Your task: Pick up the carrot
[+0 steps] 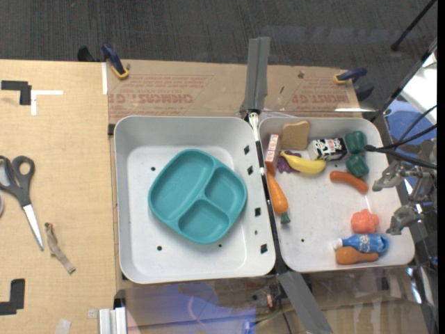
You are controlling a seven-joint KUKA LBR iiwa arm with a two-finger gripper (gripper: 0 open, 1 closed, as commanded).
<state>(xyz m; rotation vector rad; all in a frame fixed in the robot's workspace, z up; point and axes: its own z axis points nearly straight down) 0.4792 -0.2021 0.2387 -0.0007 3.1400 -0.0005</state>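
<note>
Carrot (277, 195): orange, green stub at the lower end, lying lengthwise against left wall of right bin (316, 249), well apart from hand. Hand (396, 200): metallic, at far right rim of right bin, partly cut off and tangled with cables; spread or pressed together cannot be told; nothing seen between its fingers.

Right bin, outward from hand: pink-orange lumpy item (365, 222) just beside hand; blue-and-white bottle-shaped item (361, 243) with print too small to read, touching an orange-brown drumstick-shaped item (356, 256) at lower edge; orange sausage-shaped item (348, 180); two green blocks (357, 152) near top right corner; small black-and-white carton (327, 147), markings illegible; yellow banana (303, 163) with something purple (284, 164) at its left end; tan bread slice (295, 135) standing at top; small pink-and-white box (272, 147) at top left, text unreadable.

Left bin (132, 186): white, holding teal three-compartment plate (199, 195), tilted diagonally.

Cardboard sheet (174, 92) behind bins: red printed lettering, mirrored or upside down, not legible with certainty; blue-and-yellow clamps (115, 60) at its corners.

Table (55, 186): scissors (22, 193) at left, partly cut off by edge; small tan scrap (59, 248) nearby; black corner marks.
</note>
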